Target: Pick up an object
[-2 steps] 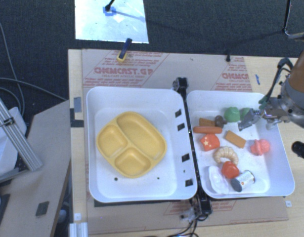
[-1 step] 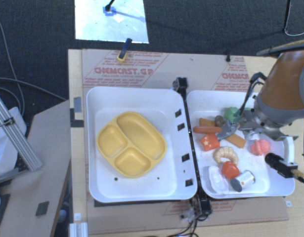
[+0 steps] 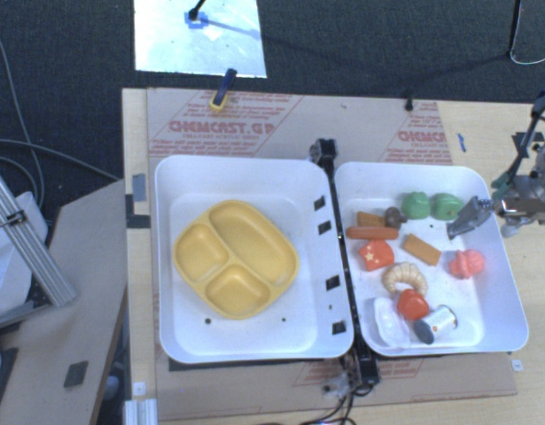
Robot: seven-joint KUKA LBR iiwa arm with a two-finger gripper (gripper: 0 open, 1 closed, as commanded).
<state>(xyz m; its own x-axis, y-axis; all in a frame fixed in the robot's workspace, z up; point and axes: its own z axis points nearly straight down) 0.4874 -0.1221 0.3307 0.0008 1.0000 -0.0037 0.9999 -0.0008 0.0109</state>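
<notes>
The grey two-finger gripper (image 3: 471, 217) hangs over the right edge of the right-hand shallow white bin (image 3: 511, 312); whether it is released or clenched cannot be told. About eleven small toy foods crowd this bin, including two green rounded pieces (image 3: 431, 205) just beside the gripper. The left white bin (image 3: 166, 237) holds one yellow divided plastic tray (image 3: 235, 257). Risk: crowding, so a descent may nudge neighbours or close on nothing.

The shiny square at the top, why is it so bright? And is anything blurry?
In the camera view, the shiny sheet glares because it bounces light back at the camera. The white bins look bright and evenly lit, with only soft shadows under the yellow tray. The tool at the right edge looks slightly blurred.
</notes>
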